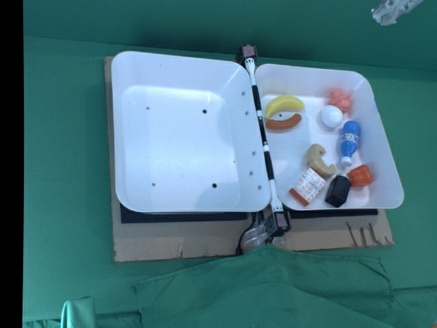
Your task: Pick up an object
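Observation:
The right bin holds several small objects: a yellow banana, a reddish sausage, a white ball, an orange-pink lumpy toy, a blue and white bottle, a tan pastry-like piece, an orange and white box, a black block and an orange-red cup. My gripper hangs high at the top right corner, well above and beyond the right bin's far edge, with nothing seen in it.
The left bin sits beside the right one, split from it by a black-and-white striped divider bar. Both rest on a cardboard sheet over green cloth. A fold of green cloth rises at the front.

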Controlling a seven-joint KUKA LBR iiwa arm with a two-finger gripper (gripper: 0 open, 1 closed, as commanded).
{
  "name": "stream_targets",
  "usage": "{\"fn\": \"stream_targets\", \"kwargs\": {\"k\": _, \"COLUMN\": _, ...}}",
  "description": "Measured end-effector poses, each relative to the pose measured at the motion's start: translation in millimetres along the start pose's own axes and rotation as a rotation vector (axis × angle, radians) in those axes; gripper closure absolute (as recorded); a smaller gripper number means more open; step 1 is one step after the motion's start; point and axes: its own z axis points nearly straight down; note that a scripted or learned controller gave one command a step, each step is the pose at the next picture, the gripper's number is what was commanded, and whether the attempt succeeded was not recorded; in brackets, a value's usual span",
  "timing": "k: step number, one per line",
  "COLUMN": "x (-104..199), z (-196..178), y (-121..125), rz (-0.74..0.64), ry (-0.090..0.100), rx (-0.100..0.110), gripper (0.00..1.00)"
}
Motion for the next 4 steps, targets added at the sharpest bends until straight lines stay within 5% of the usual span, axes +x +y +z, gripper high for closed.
{"fn": "stream_targets", "kwargs": {"k": 1, "x": 0.1, "z": 0.7, "y": 0.0, "rz": 0.0, "ry": 0.001, "rx": 0.001, "gripper": 0.0}}
{"fn": "stream_targets", "kwargs": {"k": 2, "x": 0.0, "z": -46.2, "y": 0.1, "rz": 0.0, "ry": -0.001, "rx": -0.004, "gripper": 0.0}}
{"fn": "stream_targets", "kwargs": {"k": 4, "x": -0.1, "z": -75.3, "y": 0.1, "rz": 0.001, "ry": 0.0, "rx": 0.0, "gripper": 0.0}}
